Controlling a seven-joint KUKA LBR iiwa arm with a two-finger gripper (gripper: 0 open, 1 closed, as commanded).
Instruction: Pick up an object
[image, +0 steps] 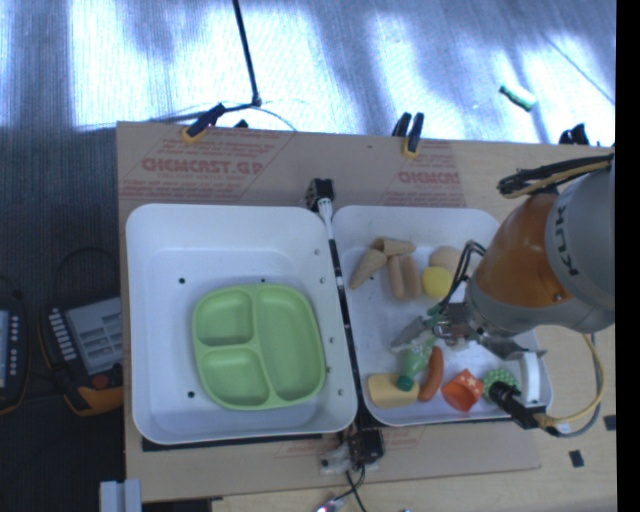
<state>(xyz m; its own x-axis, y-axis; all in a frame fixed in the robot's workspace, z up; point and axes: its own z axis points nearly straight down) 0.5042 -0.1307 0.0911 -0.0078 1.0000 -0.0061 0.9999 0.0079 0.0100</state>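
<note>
Left bin (150, 300): shallow, white, on the left half of the surface (160, 160). Holds one light-green divided plate (260, 347) with three compartments, lying flat toward the bin's near-right corner.

Right bin (480, 215): shallow, white, on the right half of the surface. Contents, left to right:
- Tan cone-shaped piece (366, 265), near the far-left corner.
- Tan rolls (402, 270), just beside the cone.
- Yellow wedge (388, 389), at the near edge.
- Small green piece (409, 372), touching the wedge.
- Red-orange sausage (433, 372), tilted, resting beside the green piece.
- Yellow round piece (437, 282), toward the far edge.
- Orange-red block (462, 391), at the near edge.
- Green textured piece (499, 379), near the near-right corner.

Hand (428, 330): low over the middle of the right bin, above the green piece and sausage. Its metal parts are blurred against the bin floor; how far apart they stand cannot be told, and nothing is seen between them.

Progress, as judged: nothing lifted yet. The whole grasp and raise remain. Likeliest target is the sausage or green piece, both small, smooth toy foods crowded together.
</note>
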